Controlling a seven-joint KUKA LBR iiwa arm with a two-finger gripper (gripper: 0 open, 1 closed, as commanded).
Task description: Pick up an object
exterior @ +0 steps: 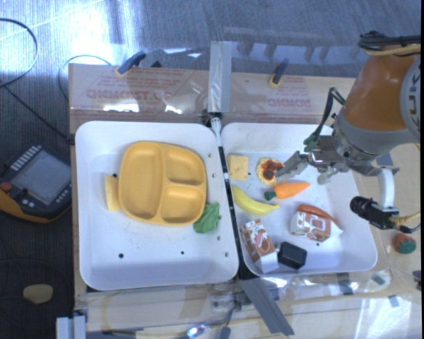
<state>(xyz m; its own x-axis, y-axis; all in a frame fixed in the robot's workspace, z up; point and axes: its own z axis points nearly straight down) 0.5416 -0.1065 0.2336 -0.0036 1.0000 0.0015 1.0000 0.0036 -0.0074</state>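
**Orange carrot right under the fingers**

Grey gripper [305, 165] hovers low in the right bin [364, 256], fingers spread, nothing between them. Carrot [292, 188] lies just below it, pizza toy [271, 169] to its left, banana [252, 200] beyond, left bin's yellow tray [162, 182] well apart.

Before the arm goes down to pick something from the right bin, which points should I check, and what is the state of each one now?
1. Gripper above the right bin: ok.
2. Target near it: carrot lies just below it, pizza slice beside; which one is aimed at: cannot tell.
3. Nothing held between the fingers: ok.
4. Carrot free of neighbours: not ok, the banana lies close.
5. Yellow tray stays in the left bin, out of the way: ok.
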